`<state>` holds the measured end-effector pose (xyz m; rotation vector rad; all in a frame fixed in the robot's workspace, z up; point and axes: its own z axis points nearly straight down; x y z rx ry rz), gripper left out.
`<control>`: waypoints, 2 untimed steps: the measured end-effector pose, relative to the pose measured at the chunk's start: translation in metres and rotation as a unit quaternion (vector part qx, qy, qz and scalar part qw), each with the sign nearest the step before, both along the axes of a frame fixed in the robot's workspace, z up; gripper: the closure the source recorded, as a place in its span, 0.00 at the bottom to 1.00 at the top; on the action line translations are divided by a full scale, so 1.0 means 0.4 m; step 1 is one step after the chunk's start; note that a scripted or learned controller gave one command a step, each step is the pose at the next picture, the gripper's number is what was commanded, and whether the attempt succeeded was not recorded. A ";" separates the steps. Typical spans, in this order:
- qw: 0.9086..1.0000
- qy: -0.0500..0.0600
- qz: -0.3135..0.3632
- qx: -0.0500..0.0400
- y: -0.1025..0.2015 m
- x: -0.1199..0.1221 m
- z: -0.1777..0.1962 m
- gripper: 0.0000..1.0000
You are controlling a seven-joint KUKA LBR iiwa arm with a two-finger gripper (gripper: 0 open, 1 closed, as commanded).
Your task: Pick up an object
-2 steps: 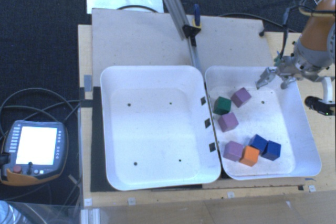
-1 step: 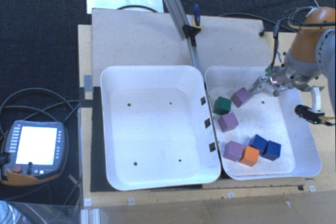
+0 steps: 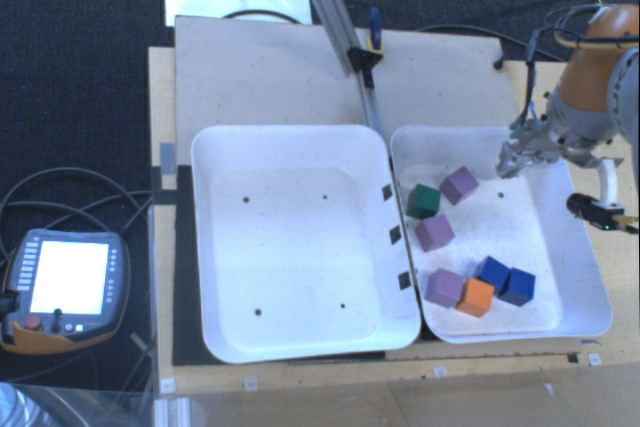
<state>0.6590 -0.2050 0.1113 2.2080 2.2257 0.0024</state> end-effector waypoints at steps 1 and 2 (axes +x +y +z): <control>1.000 -0.002 -0.001 0.000 -0.005 0.005 0.165 1.00; 1.000 -0.002 -0.001 0.000 -0.006 0.010 0.304 1.00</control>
